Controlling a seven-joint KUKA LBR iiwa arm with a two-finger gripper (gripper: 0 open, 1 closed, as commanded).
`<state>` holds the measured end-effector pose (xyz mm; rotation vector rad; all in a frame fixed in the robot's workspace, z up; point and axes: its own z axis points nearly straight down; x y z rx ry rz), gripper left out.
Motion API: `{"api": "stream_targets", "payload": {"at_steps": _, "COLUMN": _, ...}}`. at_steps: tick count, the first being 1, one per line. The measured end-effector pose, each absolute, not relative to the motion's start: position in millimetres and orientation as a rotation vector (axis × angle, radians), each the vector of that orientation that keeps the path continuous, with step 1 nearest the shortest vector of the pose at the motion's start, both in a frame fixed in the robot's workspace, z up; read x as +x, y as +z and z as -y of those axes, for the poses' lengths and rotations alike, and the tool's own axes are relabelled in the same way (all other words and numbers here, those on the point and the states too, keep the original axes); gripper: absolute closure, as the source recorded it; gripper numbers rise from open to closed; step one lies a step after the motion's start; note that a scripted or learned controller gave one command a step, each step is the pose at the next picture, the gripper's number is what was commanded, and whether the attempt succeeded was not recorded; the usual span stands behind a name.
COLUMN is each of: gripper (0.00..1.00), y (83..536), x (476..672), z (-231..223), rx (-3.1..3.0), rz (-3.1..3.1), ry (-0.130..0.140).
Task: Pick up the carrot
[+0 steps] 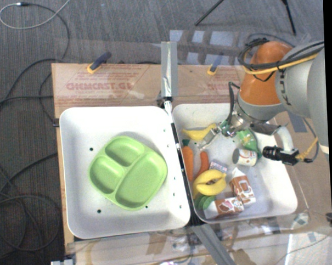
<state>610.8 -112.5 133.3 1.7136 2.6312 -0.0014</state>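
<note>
arm [296, 85] cut off at right

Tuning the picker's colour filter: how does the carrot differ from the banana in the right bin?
The carrot is orange, fairly straight, and lies lengthwise along the right bin's left wall. The banana is yellow, curved, and lies crosswise near the bin's far side, close to the gripper. Both are elongated toy foods.
</note>
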Motion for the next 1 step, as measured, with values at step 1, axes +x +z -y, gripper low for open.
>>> {"api": "stream_targets", "payload": {"at_steps": 1, "gripper": 0.0, "y": 89.2, "x": 549.3, "z": 104.7, "rx": 1.676, "rz": -2.642, "ry": 0.008}}
